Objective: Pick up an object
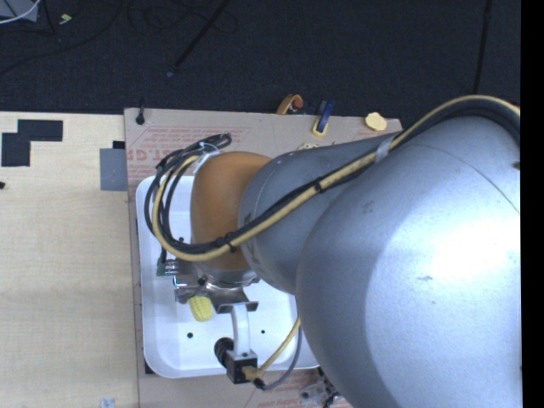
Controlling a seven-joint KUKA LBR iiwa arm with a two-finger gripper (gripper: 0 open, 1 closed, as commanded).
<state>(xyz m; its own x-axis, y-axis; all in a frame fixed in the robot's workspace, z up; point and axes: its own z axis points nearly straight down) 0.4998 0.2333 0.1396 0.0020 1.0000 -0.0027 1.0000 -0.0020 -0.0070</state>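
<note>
The grey arm (399, 253) covers most of the right side of the view and reaches over a white bin (166, 347) that sits on a brown board (255, 126) on the surface (59, 270). The orange band (223, 202) lies over the middle of the bin, with black and yellow cables (170, 194) looping around its left side.

Below the band the wrist ends in the hand (231, 313), which points toward the bin's near edge. Whether it is released or clenched cannot be told: the wrist and its fittings cover the working end, and nothing can be seen gripped in it.

A small yellow object (201, 308) lies on the bin floor in the near-left part of the bin. It sits just beside the hand, at its left side, right against the metal fittings of the wrist; whether it touches them is unclear. It rests on the floor of the bin rather than being lifted.

A black fitting (228, 351) with a yellow cable end hangs at the bin's near edge, below the hand.

Along the board's far edge lie an orange loop (291, 104), a blue and yellow piece (322, 119) and a pale yellow piece (376, 122), all well apart from the bin.
</note>
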